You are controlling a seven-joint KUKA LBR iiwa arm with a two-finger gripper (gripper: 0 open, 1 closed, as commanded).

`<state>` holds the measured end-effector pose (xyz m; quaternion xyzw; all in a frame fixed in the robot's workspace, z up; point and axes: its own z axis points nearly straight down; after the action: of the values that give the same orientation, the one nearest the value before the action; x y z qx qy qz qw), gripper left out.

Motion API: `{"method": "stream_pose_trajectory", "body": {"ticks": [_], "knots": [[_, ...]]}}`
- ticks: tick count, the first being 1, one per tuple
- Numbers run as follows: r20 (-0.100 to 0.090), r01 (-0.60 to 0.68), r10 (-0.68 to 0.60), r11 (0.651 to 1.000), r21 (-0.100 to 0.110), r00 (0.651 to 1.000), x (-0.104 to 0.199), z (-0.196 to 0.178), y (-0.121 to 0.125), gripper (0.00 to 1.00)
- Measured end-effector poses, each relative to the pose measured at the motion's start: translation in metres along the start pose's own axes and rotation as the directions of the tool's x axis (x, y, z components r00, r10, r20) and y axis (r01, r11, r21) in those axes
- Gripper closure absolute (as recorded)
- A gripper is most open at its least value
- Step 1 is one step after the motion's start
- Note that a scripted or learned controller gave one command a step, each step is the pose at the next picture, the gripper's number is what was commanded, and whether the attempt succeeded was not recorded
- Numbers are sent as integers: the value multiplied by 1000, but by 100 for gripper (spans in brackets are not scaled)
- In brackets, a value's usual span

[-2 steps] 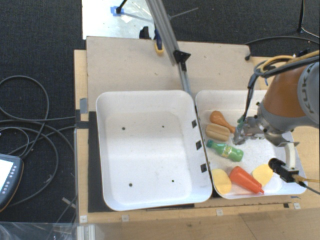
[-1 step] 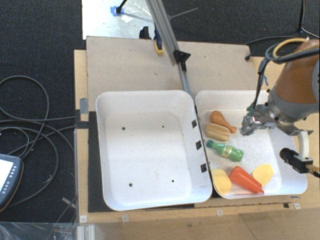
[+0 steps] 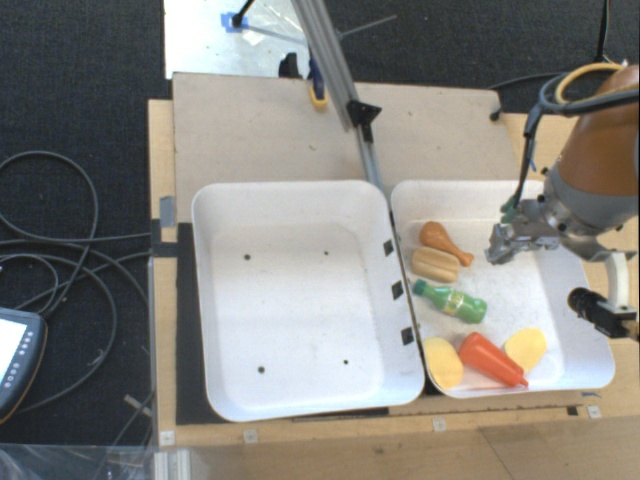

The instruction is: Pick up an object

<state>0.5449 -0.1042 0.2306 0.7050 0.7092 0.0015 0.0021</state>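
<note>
While the gripper (image 3: 503, 248) hangs over the right bin (image 3: 590, 366), you cannot tell its state. It may miss: the drumstick (image 3: 443, 240) and hotdog (image 3: 434, 263) touch, just left of it. Bottle (image 3: 451, 302), carrot (image 3: 491, 359) and two yellow pieces (image 3: 443, 361) crowd the front.

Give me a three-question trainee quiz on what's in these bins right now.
1. True or false: the toys lie in the right bin.
2. Which toy lies nearest the gripper? A) drumstick B) carrot C) green bottle
3. What lies directly between the drumstick and the green bottle?

Key: 1 true. 2 A. 3 The hot dog bun.
</note>
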Motion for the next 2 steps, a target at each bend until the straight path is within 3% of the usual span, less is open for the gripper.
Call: {"method": "stream_pose_trajectory", "body": {"ticks": [2], "knots": [[-4, 7, -7, 1000, 3, 1000, 118, 2, 10, 100]]}}
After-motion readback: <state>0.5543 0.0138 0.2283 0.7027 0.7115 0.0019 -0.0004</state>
